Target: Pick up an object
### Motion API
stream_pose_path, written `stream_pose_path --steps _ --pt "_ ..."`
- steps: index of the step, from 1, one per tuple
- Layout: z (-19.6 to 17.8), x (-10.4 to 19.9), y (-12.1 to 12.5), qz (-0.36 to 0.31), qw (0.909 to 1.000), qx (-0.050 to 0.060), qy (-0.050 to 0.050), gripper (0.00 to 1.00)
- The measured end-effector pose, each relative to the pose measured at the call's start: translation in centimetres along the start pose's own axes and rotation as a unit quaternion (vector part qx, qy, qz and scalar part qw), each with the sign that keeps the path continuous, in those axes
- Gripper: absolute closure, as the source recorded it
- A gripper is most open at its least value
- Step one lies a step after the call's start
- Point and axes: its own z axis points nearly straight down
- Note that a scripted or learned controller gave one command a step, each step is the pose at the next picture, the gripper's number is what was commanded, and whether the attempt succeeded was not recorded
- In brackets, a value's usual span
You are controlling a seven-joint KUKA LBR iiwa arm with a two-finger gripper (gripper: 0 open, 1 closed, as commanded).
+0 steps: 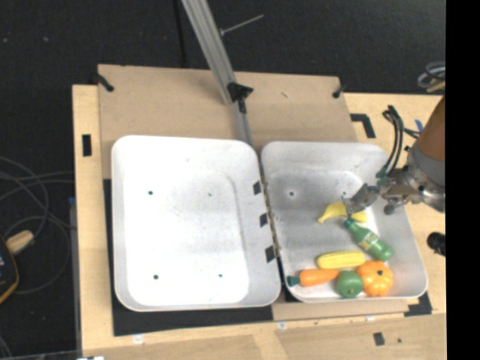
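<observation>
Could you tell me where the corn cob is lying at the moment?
The corn cob lies in the right bin, toward its near edge, between the green bottle above it and the carrot below, with the orange pumpkin to its right.

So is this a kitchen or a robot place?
Probably a robot test lab, not a kitchen. A robot arm reaches over two white bins, the food looks like toys, such as the corn, and loose cables lie nearby.

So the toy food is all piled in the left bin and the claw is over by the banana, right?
Not quite. The camera view shows the toy food in the right bin, not the left bin. The rest stands: the claw is by the banana.
</observation>
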Motion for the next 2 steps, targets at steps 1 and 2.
stream_pose_path --steps 1,2 --pt "11.0 1.7 5.4 0.0 1.0 0.002 0.0 0.0" --pt "-2.7 -0.2 4.0 0.001 1.0 -0.004 -0.001 0.0"
